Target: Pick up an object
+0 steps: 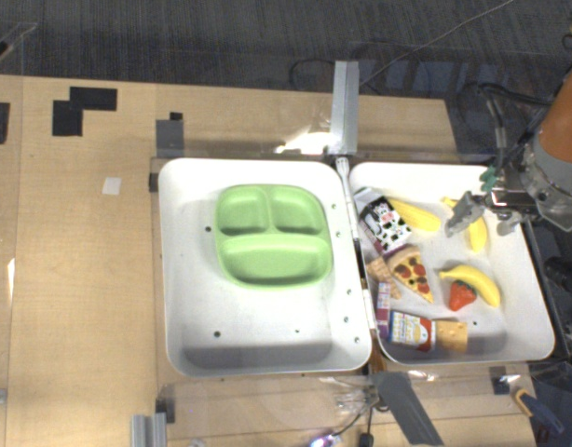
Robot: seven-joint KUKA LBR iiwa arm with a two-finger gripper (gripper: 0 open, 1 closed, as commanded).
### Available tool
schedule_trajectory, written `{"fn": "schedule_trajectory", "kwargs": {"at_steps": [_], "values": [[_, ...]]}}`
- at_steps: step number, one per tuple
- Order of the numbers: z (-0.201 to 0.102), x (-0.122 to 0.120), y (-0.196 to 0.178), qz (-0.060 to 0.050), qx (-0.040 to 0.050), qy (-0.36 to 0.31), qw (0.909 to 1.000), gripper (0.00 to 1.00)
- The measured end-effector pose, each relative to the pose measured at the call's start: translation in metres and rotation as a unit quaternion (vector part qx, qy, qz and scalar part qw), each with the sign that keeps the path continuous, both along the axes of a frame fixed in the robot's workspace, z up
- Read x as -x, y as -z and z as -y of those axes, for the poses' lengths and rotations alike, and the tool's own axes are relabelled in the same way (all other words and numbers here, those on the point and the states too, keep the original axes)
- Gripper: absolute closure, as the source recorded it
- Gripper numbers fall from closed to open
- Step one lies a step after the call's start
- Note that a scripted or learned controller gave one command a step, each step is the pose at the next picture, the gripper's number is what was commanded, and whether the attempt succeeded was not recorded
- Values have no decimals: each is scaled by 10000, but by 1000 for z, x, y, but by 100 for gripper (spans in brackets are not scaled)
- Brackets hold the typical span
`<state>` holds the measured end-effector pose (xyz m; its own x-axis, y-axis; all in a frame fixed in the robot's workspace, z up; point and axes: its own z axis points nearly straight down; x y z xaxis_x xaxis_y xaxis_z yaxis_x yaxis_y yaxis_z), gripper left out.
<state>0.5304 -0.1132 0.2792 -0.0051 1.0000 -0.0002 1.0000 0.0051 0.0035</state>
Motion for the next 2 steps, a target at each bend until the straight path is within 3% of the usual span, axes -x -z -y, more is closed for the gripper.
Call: {"fn": "schedule_trajectory", "kwargs": {"at_steps": [1, 2], "values": [[-24, -82, 78, -5, -2, 221, 9998, 0], [-44, -140, 57, 18, 4, -430, 9991, 0]]}}
